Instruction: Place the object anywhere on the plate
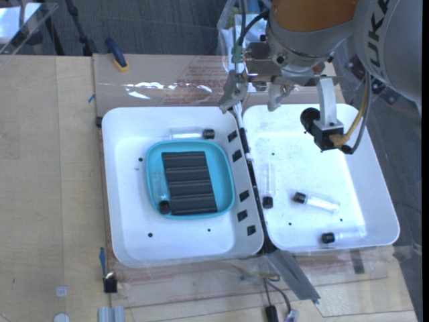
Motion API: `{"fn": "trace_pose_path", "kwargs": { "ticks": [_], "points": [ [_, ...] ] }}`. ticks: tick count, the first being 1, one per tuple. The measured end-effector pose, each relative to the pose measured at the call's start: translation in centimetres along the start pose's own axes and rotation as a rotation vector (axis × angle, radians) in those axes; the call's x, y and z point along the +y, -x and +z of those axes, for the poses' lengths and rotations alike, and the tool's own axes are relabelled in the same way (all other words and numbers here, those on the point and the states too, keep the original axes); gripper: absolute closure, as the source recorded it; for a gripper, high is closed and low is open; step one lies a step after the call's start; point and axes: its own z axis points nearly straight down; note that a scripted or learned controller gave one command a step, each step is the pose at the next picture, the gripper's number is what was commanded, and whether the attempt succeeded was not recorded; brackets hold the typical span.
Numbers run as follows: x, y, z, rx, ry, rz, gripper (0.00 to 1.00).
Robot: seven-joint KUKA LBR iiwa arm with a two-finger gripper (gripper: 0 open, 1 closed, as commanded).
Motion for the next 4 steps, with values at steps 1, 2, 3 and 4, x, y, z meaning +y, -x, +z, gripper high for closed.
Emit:
{"fn": "trace_pose_path", "kwargs": {
  "ticks": [1,2,3,4],
  "points": [
    [2.1,6.3,-5.2,0.0,0.001,-0.173,0.0],
    [0.1,3.1,7.6,0.001,-0.003,-0.001,0.0],
    [1.9,5.9,-4.2,0.0,0.0,0.098,0.0],
    [-2.1,-4.5,4.7,0.0,-0.005,0.294,0.0]
  ]
}}
